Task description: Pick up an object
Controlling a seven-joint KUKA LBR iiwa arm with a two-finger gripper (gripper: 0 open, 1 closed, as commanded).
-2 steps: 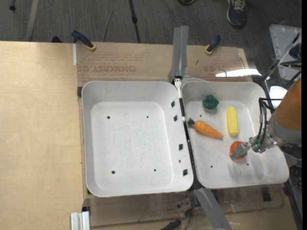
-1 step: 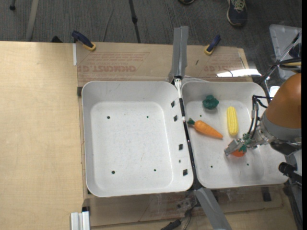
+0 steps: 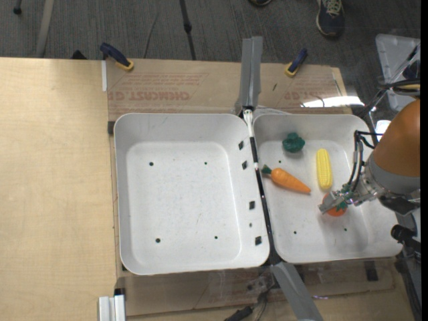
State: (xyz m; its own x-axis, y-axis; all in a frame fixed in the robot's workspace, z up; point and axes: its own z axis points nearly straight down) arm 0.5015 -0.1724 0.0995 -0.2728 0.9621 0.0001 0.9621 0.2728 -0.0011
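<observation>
Red item: lying under the fingers (image 3: 332, 204) near the right bin's (image 3: 301, 249) right edge.
Fingers: spread cannot be told.
Carrot (image 3: 289, 180), corn (image 3: 324, 167): lying mid-bin.

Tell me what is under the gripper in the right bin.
Under the gripper in the right bin a small red-orange object shows. The gripper covers most of it, so its shape and any grasp cannot be made out.

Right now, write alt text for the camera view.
The end effector sits low in the right white plastic bin over a small red object, beside a yellow toy corn cob, an orange toy carrot and a dark green toy.
</observation>
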